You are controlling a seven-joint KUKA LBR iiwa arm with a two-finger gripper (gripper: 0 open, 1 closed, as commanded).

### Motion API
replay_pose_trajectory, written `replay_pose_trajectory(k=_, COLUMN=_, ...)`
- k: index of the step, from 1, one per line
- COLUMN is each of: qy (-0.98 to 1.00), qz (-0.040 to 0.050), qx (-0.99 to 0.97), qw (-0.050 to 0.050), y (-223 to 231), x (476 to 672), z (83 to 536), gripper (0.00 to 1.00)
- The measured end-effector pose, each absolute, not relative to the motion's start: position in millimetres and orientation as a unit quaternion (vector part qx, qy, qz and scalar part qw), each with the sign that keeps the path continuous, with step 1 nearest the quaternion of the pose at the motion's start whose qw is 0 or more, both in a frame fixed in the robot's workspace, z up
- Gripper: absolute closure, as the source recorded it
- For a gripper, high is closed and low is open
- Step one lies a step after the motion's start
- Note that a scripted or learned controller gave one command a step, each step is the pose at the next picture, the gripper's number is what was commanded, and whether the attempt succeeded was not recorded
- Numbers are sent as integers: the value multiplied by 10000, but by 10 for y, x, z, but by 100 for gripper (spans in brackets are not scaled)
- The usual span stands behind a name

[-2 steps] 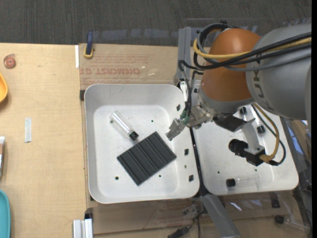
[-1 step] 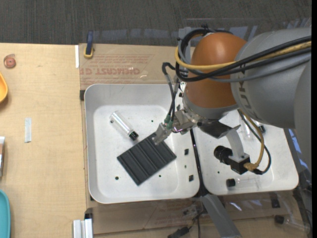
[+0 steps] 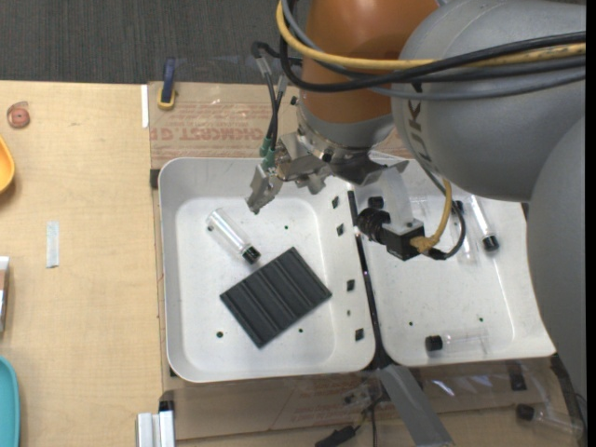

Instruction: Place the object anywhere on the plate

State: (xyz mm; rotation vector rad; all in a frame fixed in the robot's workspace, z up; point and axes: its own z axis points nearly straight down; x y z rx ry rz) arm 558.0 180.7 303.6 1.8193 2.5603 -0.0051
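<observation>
A dark ribbed rectangular plate [image 3: 277,296] lies tilted in the left bin [image 3: 182,277], toward its front. Just up and left of the plate rests a small clear vial with a black cap [image 3: 233,236], lying on the bin floor and close to the plate's corner. My gripper [image 3: 262,192] hangs over the back part of the left bin, a little up and right of the vial and apart from it. Nothing shows in its grasp. The big grey arm with its orange band [image 3: 363,45] covers the back of both bins.
The right bin [image 3: 521,333] holds a clear vial with a black cap [image 3: 482,226] at its back right and another [image 3: 454,344] near its front edge. A black cable fitting [image 3: 391,236] dangles over the divider between the bins. A wooden bench [image 3: 74,250] lies to the left.
</observation>
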Motion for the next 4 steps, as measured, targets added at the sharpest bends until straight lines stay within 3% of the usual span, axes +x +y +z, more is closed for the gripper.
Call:
replay_pose_trajectory(k=1, qy=8155, qz=-36, qx=5787, qw=6, y=1804, x=5584, z=3110, gripper=100)
replay_pose_trajectory(k=2, qy=8431, qz=-20, qx=5377, qw=-4, y=1481, x=5713, z=2670, gripper=100)
replay_pose_trajectory(k=3, qy=8432, qz=-20, qx=5376, qw=-4, y=1483, x=5712, z=2670, gripper=0)
replay_pose_trajectory(k=4, qy=8429, qz=-33, qx=5381, qw=-4, y=1469, x=5718, z=2749, gripper=100)
